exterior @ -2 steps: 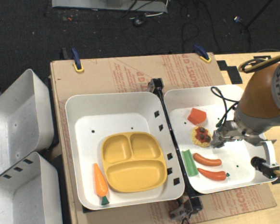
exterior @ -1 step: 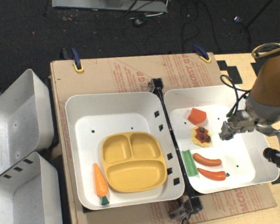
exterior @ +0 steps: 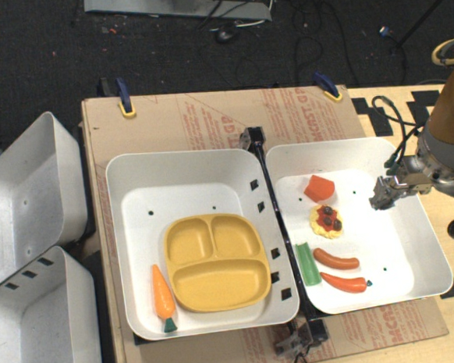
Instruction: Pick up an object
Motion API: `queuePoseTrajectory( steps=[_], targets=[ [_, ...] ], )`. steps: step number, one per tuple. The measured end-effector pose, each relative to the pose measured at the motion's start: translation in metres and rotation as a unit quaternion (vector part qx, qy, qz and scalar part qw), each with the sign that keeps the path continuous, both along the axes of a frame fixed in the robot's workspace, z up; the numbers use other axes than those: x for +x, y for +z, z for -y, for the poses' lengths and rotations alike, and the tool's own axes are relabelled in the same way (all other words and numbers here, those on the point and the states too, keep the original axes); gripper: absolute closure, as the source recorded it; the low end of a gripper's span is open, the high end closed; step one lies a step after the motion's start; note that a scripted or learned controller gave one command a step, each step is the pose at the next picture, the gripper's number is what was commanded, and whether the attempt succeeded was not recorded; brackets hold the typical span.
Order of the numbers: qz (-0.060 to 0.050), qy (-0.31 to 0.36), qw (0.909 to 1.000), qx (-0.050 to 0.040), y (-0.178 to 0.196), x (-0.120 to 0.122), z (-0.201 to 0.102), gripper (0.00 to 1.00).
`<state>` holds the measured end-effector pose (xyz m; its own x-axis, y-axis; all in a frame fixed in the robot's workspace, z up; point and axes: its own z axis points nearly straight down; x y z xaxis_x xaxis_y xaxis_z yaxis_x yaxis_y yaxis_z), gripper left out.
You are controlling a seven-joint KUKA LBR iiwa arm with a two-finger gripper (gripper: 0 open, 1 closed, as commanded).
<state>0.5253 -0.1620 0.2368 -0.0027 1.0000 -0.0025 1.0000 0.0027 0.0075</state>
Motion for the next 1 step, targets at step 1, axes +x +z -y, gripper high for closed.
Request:
queuePoseTrajectory(
  steps=[1],
  targets=[
    [-0.002, 0.0, 1.0, 0.0003, 0.035, 0.001, 0.0002, 1.0]
  ],
)
